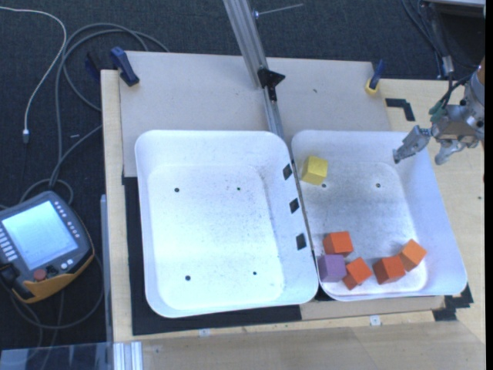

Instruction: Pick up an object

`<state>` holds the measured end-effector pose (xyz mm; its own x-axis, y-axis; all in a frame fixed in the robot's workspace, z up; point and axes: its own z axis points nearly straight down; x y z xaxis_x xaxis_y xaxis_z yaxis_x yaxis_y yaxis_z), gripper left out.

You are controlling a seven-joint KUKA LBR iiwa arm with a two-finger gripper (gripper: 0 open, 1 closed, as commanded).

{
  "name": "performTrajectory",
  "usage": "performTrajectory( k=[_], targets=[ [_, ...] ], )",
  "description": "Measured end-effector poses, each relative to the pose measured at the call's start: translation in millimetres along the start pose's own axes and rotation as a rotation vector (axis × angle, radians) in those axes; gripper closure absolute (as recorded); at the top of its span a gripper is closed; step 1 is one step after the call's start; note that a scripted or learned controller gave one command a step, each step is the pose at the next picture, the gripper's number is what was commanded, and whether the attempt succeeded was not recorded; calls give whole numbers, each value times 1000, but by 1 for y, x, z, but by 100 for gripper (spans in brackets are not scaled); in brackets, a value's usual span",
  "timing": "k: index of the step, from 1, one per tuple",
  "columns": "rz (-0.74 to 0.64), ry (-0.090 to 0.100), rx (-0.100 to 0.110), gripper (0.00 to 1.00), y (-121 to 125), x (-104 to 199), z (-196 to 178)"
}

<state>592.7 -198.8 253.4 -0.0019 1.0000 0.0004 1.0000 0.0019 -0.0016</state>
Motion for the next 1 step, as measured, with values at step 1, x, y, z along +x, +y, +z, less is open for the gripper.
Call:
performTrajectory(
  k=[1],
  targets=[
    [1, 5, 6, 0, -69, 47, 26]
  ],
)
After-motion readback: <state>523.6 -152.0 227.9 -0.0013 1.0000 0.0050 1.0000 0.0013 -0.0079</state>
